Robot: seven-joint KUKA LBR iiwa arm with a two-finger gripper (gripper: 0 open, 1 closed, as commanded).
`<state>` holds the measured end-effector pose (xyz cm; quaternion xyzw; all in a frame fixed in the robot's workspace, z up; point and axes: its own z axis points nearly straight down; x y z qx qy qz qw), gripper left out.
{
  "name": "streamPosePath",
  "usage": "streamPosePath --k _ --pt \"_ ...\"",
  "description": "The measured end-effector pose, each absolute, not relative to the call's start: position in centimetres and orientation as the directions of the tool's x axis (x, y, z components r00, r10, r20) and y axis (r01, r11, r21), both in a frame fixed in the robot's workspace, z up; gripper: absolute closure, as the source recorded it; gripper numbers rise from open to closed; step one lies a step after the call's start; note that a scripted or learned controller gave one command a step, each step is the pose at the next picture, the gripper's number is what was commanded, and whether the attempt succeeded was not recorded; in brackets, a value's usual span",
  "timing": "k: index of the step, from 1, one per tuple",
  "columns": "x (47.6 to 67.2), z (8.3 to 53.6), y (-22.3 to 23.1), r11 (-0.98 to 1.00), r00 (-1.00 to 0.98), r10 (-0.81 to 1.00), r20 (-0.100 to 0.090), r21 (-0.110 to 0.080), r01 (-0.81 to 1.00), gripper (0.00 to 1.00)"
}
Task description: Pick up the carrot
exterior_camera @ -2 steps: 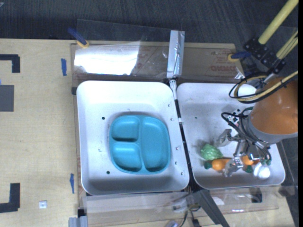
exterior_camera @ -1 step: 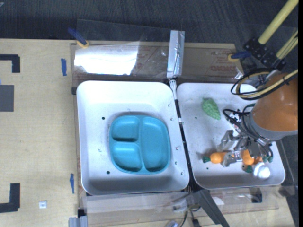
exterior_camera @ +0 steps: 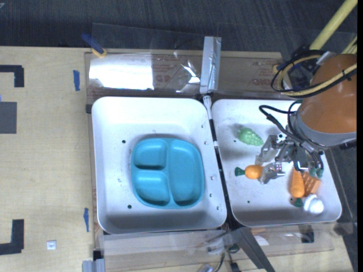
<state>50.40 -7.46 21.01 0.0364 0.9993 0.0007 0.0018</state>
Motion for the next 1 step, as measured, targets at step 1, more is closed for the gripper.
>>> streamPosePath --k 1 --pt "56.25 21.11 -2.24 0.942 -0.942 0.337 0.0 0.001 0.337 1.0"
